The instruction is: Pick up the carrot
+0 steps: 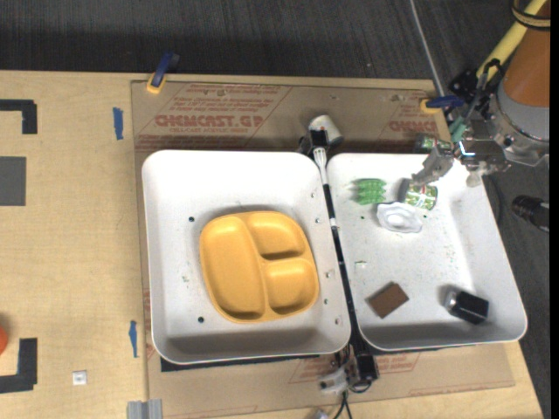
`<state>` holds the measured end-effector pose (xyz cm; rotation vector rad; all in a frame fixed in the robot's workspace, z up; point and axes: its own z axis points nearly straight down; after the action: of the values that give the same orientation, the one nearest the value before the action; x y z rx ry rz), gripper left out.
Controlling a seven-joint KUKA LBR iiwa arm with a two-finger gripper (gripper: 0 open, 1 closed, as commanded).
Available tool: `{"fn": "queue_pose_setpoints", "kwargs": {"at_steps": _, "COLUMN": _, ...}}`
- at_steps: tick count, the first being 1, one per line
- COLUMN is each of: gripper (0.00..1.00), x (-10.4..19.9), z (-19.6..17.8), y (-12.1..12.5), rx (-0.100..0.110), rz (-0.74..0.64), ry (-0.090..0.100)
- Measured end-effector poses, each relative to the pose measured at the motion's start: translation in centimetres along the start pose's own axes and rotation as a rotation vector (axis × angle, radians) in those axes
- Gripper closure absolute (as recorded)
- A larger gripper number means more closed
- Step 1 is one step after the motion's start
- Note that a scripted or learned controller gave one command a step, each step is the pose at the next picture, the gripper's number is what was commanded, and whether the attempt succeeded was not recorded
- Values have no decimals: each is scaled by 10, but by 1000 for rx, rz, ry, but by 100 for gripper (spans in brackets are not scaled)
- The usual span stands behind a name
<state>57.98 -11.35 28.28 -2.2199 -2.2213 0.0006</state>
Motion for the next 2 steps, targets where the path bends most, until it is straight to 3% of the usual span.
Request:
{"fn": "queue_pose_setpoints", "kwargs": {"at_steps": 1, "gripper": 0, "x": 72, "z": 72, "y": -89, "rx": 1, "rz": -3, "ry": 0}}
{"fn": "queue_pose_setpoints", "kwargs": {"at_steps": 2, "gripper": 100, "x": 72, "z": 62, "y": -88, "rx": -3, "rz": -1, "ry": -1}}
